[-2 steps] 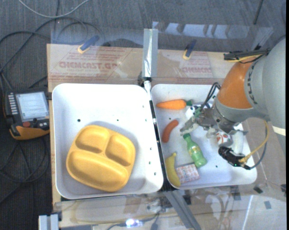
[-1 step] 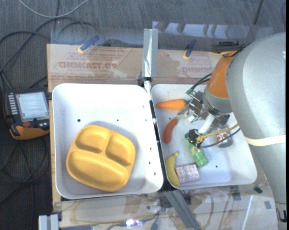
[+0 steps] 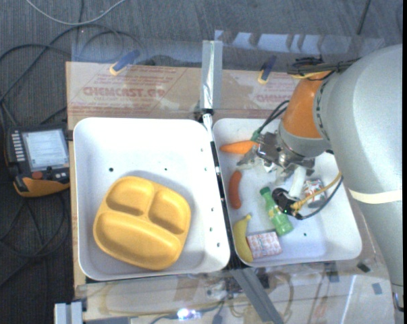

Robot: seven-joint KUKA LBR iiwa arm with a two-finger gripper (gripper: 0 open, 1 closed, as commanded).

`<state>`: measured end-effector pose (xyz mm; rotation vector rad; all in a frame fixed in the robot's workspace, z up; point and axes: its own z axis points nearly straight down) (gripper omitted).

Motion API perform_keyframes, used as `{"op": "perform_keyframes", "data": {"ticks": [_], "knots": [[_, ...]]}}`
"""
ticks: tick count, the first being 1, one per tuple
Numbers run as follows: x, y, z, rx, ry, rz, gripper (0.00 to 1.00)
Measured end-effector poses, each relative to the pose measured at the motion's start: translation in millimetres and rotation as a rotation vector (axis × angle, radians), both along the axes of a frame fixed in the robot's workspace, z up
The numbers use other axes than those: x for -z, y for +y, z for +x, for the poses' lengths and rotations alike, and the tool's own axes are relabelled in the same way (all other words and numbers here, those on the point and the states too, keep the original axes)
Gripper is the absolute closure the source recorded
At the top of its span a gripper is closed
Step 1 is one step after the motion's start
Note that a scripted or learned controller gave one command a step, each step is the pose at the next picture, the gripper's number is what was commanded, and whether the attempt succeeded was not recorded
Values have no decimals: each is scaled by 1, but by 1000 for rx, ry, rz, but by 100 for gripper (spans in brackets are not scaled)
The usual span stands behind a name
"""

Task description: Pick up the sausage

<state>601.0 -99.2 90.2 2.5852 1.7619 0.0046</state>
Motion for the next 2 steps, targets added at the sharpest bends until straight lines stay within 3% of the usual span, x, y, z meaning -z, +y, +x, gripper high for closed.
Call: {"op": "perform_keyframes", "data": {"ticks": [1,2], "knots": [[-10,2,1,-2,-1,2,100],[-3,1,-56,120,-12,6,100]]}}
